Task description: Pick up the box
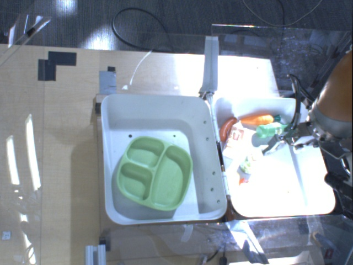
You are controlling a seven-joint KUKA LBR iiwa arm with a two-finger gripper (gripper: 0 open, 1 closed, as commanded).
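Box (236, 136), a small white carton with red print, lies tilted against the left wall of my right white bin (309, 200), nearer than the orange carrot-shaped toy (257, 118) at the far wall. A green divided plate (154, 173) fills the left bin's (110, 148) near corner. My gripper (274, 143) hangs low beside a green object (268, 130), right of the box; how wide it stands I cannot tell.

Right bin (287, 203) front half free; carrot (257, 118), sausage (226, 129) crowd box (236, 136) at back-left
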